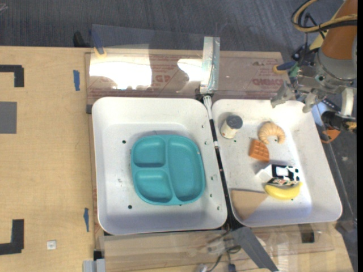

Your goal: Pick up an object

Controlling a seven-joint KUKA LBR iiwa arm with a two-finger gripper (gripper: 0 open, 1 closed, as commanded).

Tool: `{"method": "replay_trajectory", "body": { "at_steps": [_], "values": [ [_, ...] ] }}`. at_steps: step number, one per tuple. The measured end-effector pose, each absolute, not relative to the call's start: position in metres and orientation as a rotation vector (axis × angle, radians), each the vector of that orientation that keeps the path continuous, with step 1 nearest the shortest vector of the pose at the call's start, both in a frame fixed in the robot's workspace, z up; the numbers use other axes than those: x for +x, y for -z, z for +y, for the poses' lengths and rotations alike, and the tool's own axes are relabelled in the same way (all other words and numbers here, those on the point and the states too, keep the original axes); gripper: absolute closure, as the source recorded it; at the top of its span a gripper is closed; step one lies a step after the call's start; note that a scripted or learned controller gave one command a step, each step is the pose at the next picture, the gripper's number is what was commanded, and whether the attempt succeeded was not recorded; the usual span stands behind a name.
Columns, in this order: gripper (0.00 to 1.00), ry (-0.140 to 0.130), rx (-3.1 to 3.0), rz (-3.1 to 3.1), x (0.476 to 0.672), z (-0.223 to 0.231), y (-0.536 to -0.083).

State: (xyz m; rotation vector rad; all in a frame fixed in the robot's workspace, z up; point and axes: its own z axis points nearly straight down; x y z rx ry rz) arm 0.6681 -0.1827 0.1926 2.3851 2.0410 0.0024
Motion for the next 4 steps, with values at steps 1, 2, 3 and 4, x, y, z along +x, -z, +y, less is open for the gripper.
{"method": "replay_trajectory", "body": {
  "at_steps": [1, 2, 3, 4],
  "values": [
    [0.0, 0.006, 2.382, 2.057, 0.648, -0.152, -0.121],
    [0.0, -0.005, 2.208, 2.229, 0.6, -0.094, -0.087],
    [1.0, -0.009, 2.207, 2.223, 0.601, -0.096, -0.099],
    [1.0, -0.013, 2.294, 2.137, 0.657, -0.046, -0.19]
  ]
}}
